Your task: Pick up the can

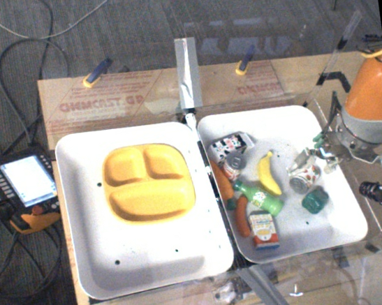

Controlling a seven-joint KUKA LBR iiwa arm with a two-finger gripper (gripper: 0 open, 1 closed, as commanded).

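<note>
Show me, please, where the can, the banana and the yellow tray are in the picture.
can (pixel 305 179), camera view, on its printed side wall.
banana (pixel 269 174), camera view, on the middle of its curved body.
yellow tray (pixel 149 182), camera view, on the ridge between its compartments.

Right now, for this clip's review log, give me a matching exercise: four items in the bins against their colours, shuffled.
Items:
1. tray
2. banana
3. bottle
4. cup

Descriptions:
A. dark teal
B. orange-yellow, divided into compartments
C. bright green, lying on its side
D. pale yellow, curved

Pairs: 1-B, 2-D, 3-C, 4-A
</note>
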